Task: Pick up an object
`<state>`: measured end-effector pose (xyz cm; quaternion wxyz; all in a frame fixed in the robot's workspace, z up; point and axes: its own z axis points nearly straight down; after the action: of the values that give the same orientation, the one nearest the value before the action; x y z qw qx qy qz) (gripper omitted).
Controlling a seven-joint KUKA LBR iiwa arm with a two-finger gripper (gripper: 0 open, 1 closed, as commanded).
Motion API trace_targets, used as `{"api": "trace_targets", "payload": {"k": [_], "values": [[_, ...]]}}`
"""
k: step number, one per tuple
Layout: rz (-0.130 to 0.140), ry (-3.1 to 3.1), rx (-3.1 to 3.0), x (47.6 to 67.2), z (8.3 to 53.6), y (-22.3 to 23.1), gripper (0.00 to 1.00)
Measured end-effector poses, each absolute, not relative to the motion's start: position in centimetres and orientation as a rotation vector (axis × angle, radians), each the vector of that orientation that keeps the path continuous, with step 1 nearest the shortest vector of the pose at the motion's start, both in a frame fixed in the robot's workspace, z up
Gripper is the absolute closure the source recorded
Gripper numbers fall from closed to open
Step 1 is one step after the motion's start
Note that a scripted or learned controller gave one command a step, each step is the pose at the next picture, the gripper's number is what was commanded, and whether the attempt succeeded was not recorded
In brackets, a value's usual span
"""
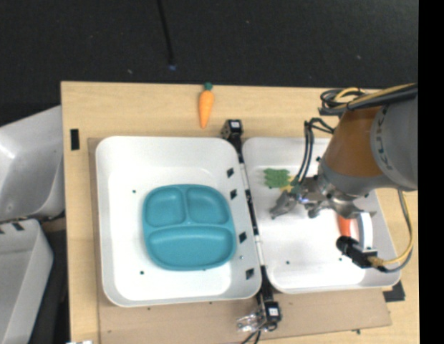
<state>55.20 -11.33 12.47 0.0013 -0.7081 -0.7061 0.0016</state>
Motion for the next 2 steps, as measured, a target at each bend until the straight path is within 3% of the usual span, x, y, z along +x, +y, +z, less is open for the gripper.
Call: {"api": "trace_targets", "payload": {"k": [1, 2], "values": [[0.004, -2.217, -2.224, 55.2, 9.9, -11.4, 0.00], [-0.002, -2.213, -2.233, 55.3, 11.2, -11.5, 1.00]]}}
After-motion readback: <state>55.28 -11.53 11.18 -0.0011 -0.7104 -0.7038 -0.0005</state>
